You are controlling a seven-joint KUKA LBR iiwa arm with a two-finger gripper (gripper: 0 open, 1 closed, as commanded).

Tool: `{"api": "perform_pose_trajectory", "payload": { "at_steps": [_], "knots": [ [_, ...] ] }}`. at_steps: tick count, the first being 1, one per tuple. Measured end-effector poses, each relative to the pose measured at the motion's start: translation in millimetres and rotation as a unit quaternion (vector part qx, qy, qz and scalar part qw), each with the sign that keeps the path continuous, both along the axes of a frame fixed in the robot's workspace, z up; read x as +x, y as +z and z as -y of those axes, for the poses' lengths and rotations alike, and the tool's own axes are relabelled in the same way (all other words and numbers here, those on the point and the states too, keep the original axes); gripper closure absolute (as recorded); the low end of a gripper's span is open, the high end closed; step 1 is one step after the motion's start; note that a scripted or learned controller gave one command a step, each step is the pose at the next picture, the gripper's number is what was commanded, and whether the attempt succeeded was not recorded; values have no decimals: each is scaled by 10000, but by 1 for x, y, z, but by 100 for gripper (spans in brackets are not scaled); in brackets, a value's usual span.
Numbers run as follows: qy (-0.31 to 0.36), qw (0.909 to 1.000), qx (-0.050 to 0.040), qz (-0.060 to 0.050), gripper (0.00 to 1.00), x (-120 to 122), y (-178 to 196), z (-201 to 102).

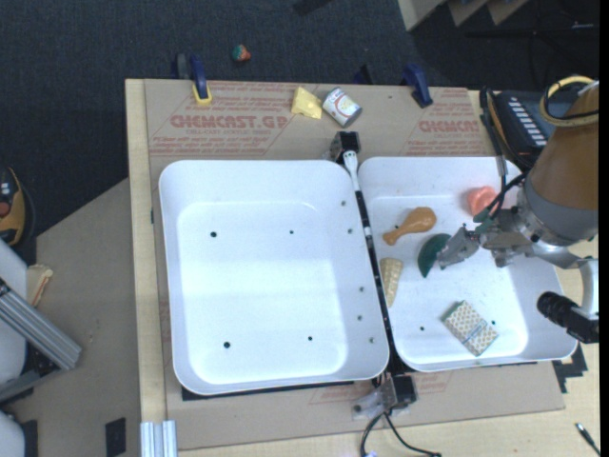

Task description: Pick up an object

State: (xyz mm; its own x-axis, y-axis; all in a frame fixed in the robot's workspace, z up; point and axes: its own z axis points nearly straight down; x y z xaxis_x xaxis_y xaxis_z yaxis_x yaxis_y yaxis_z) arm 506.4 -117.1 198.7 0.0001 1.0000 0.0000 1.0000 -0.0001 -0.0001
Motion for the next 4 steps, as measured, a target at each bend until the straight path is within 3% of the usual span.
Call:
{"api": "perform_pose_trajectory", "payload": {
  "at_steps": [1, 2, 3, 4],
  "knots": [
    [15, 10000, 3, -7, 0, 61, -104, -6],
    [19, 10000, -5, 23, 0, 109, -115, -24],
    [5, 10000, -6, 26, 100, 107, -103, -23],
    [-33, 10000, 6, -37, 100, 25, -115, 27]
  ]
}}
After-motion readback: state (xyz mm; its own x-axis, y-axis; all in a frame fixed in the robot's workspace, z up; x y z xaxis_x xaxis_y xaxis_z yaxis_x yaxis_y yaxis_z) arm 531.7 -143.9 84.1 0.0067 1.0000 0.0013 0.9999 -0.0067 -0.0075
